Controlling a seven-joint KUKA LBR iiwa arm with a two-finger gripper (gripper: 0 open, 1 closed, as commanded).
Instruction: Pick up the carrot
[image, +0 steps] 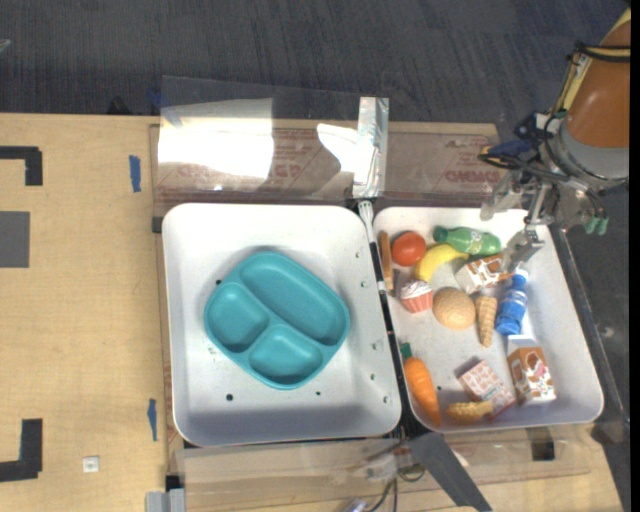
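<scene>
In the left bin (190, 240) a teal divided plate (277, 317) lies slightly askew, its three compartments facing up. Just right of the wall between the bins, in the right bin (575, 345), the carrot (422, 387) lies along the left edge towards the near corner, orange with a green tip pointing to the far side. Beyond it, at the far left of that bin, sit a red tomato (407, 248), a yellow lemon (440, 262) and a green vegetable (466, 240), with a cupcake (415, 295) and a tan egg-shaped piece (453, 308) nearer. An ice-cream cone (486, 318) and a blue bottle (513, 305) lie towards the middle; small cartons (531, 372) rest near the right front. The gripper (527, 240) hangs over the bin's far right corner, well apart from the carrot; whether it is open or closed cannot be made out.
</scene>
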